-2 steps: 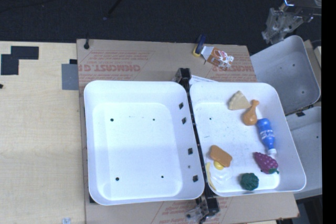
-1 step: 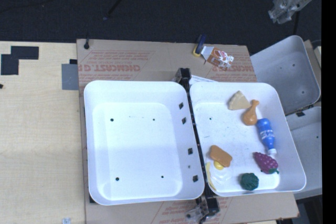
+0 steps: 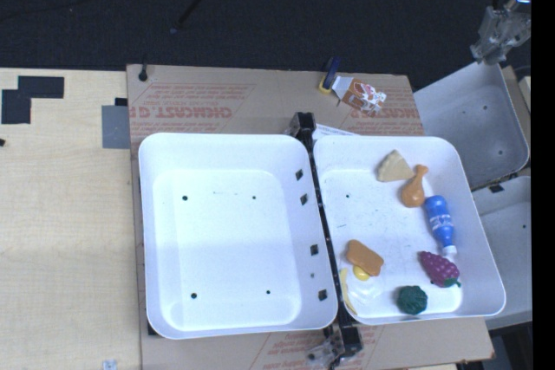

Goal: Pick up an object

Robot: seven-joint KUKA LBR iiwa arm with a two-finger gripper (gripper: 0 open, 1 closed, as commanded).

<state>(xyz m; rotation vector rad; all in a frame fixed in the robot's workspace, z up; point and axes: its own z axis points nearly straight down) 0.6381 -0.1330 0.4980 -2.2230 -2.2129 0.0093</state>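
Bright even overhead light; white bins [image 3: 227, 153] slightly glary (soft shadows inside); mild blur.

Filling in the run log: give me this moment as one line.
phase: before pick | gripper: top right, away from bins | right bin: blue bottle, drumstick, grapes, broccoli
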